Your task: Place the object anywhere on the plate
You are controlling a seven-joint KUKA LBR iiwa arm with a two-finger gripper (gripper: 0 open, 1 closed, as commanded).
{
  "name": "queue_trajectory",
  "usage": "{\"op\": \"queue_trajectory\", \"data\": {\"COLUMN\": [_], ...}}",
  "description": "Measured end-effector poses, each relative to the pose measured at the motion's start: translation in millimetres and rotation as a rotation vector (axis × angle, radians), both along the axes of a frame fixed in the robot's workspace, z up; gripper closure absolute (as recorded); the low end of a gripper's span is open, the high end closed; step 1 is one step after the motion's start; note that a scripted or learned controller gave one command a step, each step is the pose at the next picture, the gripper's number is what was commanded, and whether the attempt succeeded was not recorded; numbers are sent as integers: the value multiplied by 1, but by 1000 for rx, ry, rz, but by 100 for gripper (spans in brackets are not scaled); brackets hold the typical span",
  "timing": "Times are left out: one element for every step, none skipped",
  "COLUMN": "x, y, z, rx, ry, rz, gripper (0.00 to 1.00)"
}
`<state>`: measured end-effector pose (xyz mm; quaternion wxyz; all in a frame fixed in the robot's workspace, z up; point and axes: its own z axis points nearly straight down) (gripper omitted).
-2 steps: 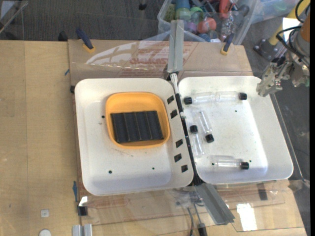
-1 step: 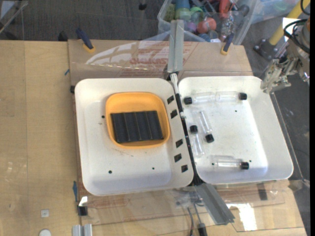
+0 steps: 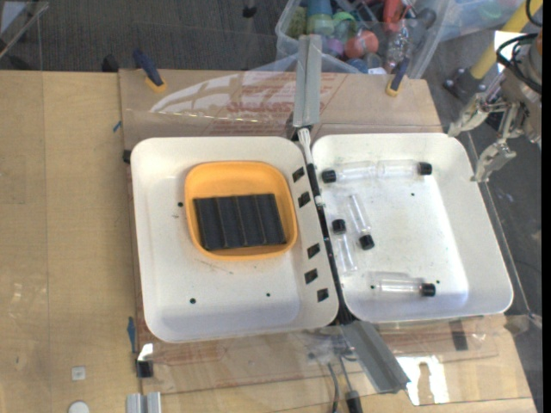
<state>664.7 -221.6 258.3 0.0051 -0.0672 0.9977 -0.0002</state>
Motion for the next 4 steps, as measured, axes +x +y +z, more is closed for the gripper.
{"op": "queue_trajectory", "data": {"x": [4,5,4,4], "y": [1,0,1,1], "z": [-15,-3,40,78], "rx": [0,1,-4,-4], "ry": [5,-6,-1,0], "rz": [216,211,390,540], "gripper": [0,100,100,100]}}
